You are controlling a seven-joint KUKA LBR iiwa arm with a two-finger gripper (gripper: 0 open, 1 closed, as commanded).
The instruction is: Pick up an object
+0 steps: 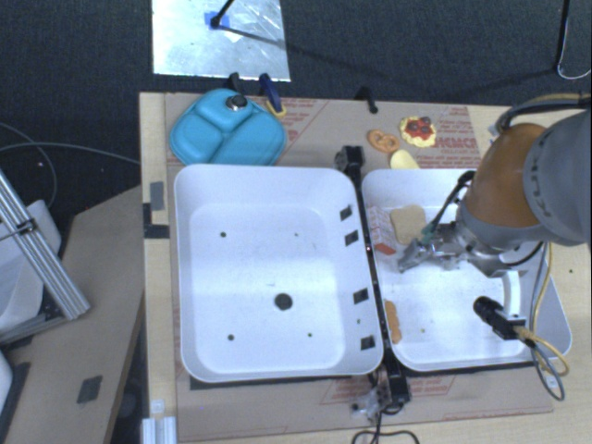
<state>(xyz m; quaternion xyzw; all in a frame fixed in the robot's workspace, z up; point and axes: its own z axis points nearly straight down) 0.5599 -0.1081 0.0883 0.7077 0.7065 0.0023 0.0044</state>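
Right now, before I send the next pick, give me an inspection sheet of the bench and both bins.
Surface: bench carries left bin and right bin, side by side.
Job's things: tan slice and small orange piece lie in the right bin; a dark disc lies in the left bin.
Clutter: blue tray, a cookie, a small pizza and a yellow piece sit behind the bins.
Gripper: gripper low over the right bin, beside the tan slice; grasp not confirmed.
Cables: black cables on the floor, far right.
Surroundings: dark carpet, a foil sheet behind the bench.
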